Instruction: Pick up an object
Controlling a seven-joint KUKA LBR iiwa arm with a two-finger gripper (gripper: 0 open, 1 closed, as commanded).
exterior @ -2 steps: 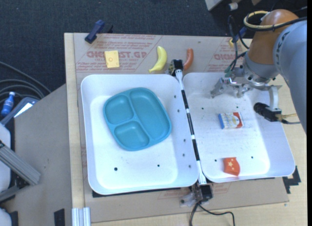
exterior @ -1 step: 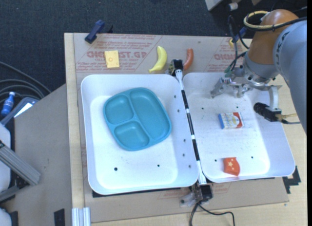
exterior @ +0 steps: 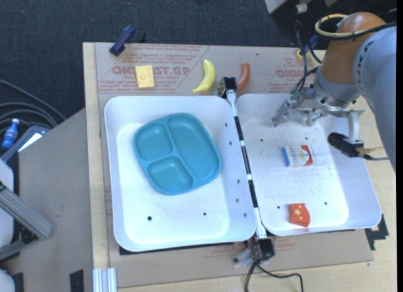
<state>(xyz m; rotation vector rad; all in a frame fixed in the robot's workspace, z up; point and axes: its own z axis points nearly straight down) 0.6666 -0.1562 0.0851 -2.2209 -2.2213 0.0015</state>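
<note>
My pincer hangs over the far edge of the right bin. I cannot tell how it is set. A small blue and white box lies just below it, near the middle of this bin. A small red and orange block sits by the near edge. In the left bin rests a blue plate with three parts. A banana lies on the bench behind the bins.

The arm runs off the right edge; the tool's fingers are too blurred to read.
</note>
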